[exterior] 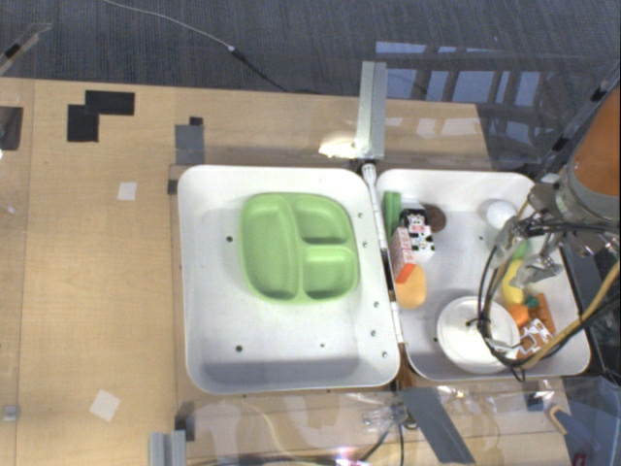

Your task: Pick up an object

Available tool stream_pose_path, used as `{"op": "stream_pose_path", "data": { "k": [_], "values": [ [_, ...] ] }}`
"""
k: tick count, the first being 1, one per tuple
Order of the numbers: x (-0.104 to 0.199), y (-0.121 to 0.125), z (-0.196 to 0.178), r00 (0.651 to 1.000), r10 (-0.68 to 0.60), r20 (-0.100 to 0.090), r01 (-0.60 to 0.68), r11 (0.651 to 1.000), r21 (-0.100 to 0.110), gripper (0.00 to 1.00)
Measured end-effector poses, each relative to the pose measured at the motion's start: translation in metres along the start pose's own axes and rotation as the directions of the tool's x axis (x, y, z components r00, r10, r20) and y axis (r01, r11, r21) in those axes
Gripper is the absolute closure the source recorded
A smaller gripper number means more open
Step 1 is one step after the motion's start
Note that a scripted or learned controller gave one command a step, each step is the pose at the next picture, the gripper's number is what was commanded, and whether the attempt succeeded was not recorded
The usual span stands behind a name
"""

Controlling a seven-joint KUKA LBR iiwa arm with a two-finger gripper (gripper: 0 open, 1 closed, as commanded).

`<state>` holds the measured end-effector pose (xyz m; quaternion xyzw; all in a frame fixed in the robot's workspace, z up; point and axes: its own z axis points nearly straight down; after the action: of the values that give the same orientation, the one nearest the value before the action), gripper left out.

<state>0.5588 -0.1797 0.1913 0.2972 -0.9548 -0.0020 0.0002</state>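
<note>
Green stick [391,209] upright lengthwise, left wall, right bin [456,187]

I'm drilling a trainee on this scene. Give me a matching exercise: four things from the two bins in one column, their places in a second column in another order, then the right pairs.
Things
1. green divided plate
2. white round dish
3. green stick-shaped object
4. white ball

Places
A. right bin, near front edge
B. right bin, far half, close to the gripper
C. middle of the left bin
D. right bin, far end of its left wall

Pairs: 1-C, 2-A, 3-D, 4-B
</note>
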Motion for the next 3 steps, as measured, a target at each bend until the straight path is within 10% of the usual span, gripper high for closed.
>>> {"op": "stream_pose_path", "data": {
  "k": [1, 2, 3],
  "values": [
    [-0.041, 0.068, -0.046, 0.988, 0.157, 0.007, -0.157, 0.988, 0.005, 1.00],
    [-0.015, 0.003, -0.089, 0.977, -0.213, 0.003, 0.213, 0.977, 0.008, 1.00],
    [0.034, 0.032, 0.041, 0.864, -0.503, 0.001, 0.503, 0.864, 0.008, 1.00]
  ]
}}
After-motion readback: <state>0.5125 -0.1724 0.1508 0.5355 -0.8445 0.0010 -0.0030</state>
